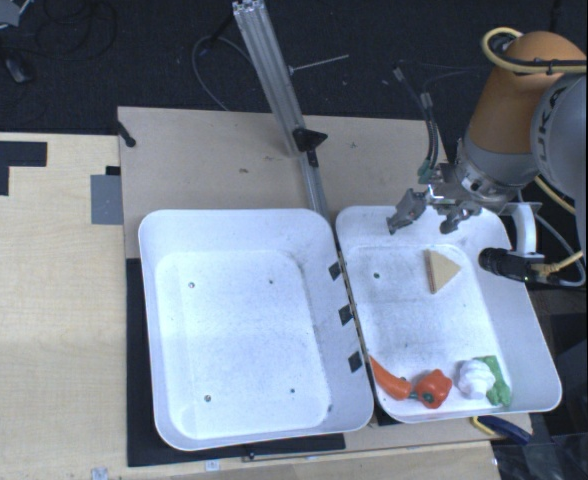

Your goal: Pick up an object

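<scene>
Jaws (426,211) spread open and gripping nothing, positioned above the far rim of the right bin (534,368). Within that bin, a tan wedge (441,269) lies just below them, apart from the fingers. An orange carrot (389,379), red pepper (434,387) and white-and-green vegetable (482,378) sit along the near edge.

My arm comes in from the right of the camera view, its grey body at the frame's upper right edge and the orange band (519,93) bulging just above my wrist. The wrist tips down and to the left. My gripper (430,217) hangs at its end with its two dark fingers (405,211) spread apart, tips pointing downward, nothing between them. Cables loop over the top of the band.
</scene>
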`<move>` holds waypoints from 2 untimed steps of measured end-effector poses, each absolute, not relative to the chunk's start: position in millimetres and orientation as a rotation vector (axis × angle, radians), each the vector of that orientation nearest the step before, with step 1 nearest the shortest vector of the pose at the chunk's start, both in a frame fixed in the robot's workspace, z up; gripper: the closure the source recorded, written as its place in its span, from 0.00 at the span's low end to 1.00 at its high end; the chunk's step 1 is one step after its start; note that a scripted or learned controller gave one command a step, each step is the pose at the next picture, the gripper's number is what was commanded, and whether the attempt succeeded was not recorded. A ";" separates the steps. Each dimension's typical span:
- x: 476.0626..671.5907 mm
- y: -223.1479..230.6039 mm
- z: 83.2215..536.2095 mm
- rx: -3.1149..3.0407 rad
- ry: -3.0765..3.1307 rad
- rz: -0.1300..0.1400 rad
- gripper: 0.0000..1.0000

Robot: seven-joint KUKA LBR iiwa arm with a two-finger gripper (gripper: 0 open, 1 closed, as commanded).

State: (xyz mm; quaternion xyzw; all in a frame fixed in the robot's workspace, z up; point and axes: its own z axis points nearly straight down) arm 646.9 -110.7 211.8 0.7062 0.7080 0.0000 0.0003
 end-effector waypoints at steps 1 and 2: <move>646.2 -111.5 211.8 2.220 2.223 -0.001 0.00; 564.5 -113.1 263.9 2.222 2.217 0.003 0.00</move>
